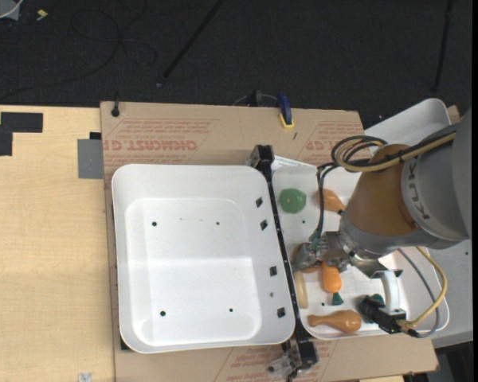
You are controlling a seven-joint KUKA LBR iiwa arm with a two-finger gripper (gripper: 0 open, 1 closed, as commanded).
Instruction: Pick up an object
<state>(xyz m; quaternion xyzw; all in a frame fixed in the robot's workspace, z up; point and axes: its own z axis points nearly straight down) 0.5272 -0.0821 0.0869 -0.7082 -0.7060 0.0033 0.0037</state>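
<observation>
My gripper (309, 255) hangs low over the left part of the right bin (312, 168), under the grey arm with its orange band. Just right of it and below lies a small orange carrot-like piece (331, 278) with a green tip (335, 299). A green round object (292, 200) rests farther back in the bin. Beside it an orange piece (332, 200) is partly hidden by the arm. A tan, drumstick-shaped object (335, 321) lies at the bin's front edge. A pale beige piece (301, 290) sits along the left wall.
The left white bin (127, 213) stands beside the right one, with a black clip rail (272, 237) between them. Both rest on a cardboard sheet (191, 134) on the wooden bench. The arm covers most of the right bin's right half.
</observation>
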